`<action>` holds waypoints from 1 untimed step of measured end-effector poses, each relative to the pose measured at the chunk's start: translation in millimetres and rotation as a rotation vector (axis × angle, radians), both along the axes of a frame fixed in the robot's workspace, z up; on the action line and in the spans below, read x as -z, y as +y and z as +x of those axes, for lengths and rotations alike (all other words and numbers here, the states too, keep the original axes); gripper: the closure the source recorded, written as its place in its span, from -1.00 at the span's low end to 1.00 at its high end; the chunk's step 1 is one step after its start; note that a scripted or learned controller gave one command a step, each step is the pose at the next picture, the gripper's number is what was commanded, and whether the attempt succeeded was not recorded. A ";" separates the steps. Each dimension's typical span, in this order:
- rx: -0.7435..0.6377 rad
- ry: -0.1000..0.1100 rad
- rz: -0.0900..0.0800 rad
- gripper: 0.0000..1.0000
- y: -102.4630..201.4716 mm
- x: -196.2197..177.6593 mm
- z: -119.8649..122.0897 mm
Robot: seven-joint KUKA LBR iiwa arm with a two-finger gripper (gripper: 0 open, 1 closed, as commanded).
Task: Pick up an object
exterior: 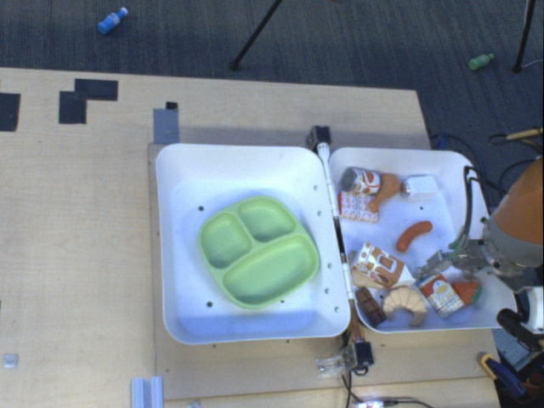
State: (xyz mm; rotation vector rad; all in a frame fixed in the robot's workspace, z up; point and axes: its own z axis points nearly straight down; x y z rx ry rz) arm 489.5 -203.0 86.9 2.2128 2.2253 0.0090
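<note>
Two white bins sit side by side on the bench. The left bin (pixel 174 253) holds a green divided plate (pixel 259 251), lying flat near its middle. The right bin (pixel 450 161) holds the small items: a can (pixel 360 180) on its side at the far left, a small red and white carton (pixel 359 206) just near of it, a white piece (pixel 419 185) to the right, a sausage (pixel 414 235) near the middle, an orange and white carton (pixel 376 267), a croissant (pixel 407 303) at the near edge with a dark piece (pixel 369 304) beside it on the left. The gripper (pixel 442 268) reaches in from the right, low over a red and white packet (pixel 442 296) in the near right part; whether the claw is released or clenched I cannot tell.
</note>
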 end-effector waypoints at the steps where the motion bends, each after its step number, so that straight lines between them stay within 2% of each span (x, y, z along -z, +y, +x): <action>1: 0.000 0.003 -0.001 -1.00 51.6 -8.8 55.9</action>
